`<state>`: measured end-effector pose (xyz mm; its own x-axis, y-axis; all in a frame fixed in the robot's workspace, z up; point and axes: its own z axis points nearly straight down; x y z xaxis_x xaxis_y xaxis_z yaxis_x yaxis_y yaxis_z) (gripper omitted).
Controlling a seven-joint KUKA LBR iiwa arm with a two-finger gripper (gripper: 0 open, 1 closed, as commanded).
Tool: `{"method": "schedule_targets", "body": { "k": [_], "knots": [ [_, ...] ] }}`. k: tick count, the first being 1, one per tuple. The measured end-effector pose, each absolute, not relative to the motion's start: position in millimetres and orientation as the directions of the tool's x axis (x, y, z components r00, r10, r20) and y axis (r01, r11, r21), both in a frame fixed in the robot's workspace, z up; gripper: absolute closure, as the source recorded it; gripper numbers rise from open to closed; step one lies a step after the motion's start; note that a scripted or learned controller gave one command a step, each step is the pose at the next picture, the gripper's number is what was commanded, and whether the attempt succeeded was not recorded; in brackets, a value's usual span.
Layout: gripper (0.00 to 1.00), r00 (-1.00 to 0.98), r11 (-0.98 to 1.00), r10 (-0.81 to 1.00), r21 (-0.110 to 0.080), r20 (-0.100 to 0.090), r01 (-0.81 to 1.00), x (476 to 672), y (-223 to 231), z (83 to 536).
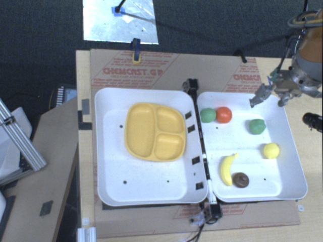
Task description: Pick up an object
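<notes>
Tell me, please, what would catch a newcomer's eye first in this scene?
Probably the yellow divided plate, lying alone in the left bin. Next, the bright small items scattered in the right bin: a green ball touching a red-orange ball, another green ball, a yellow ball, and a banana beside a brown disc. The pincer hangs over that bin's far right corner.

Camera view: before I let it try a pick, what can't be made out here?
- Gripper, over the right bin's far edge: blurred and small, so the state of the jaws is unreadable.
- Arm: cut off by the right frame edge.
- Brown round object beside the banana: too small to identify.
</notes>
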<state>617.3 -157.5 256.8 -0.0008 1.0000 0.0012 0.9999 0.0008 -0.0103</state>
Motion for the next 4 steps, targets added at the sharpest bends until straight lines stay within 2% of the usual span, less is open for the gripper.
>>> {"method": "schedule_targets", "body": {
  "k": [1, 4],
  "knots": [
    [0.0, -0.003, 0.003, 1.0, 0.002, -0.001, 1.0, 619.3, -157.1, 264.2],
    [0.0, -0.004, 0.004, 1.0, -0.002, 0.001, 1.0, 632.5, -152.5, 98.1]
  ]
}}
